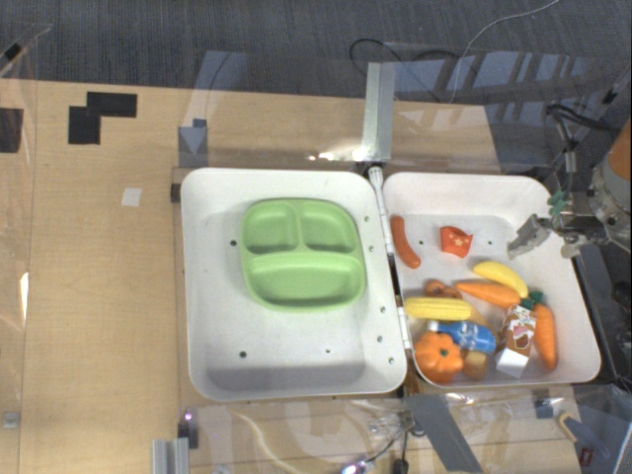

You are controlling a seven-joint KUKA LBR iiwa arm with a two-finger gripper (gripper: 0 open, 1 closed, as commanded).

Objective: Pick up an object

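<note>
A wooden desk (89,294) carries two shallow white bins side by side. The left bin (212,354) holds a green divided plate (300,253) near its centre. The right bin (494,194) holds toy food: a red sausage (405,242) by its left wall, a small red piece (455,241), and toward the near edge a banana (501,274), a corn cob (437,308), carrots (544,335), a pumpkin (438,355) and a small carton (518,331). The gripper (549,230) hangs over the right bin's far right corner; nothing shows between its fingers, and how far apart they stand cannot be told.
</note>
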